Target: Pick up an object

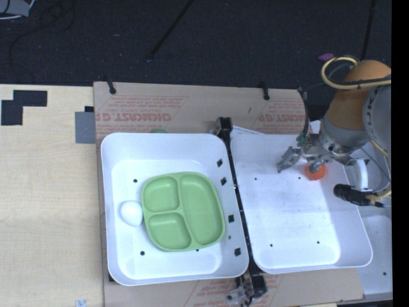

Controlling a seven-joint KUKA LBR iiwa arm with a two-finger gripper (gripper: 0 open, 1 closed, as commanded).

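Note:
A small orange-red object (316, 171) lies in the right bin (300, 235) near its far right corner. My gripper (301, 160) hangs low over that corner, right beside the orange-red object and partly over it. I cannot tell whether it touches the object. In the left bin (121, 165) a green three-compartment plate (182, 211) lies flat, with a white egg-shaped object (131, 212) against its left edge.
The grey arm with its orange band (358, 101) comes in from the right above the right bin's far corner. A black divider (233, 197) runs between the two bins. Brown cardboard (192, 110) lies under and behind both bins.

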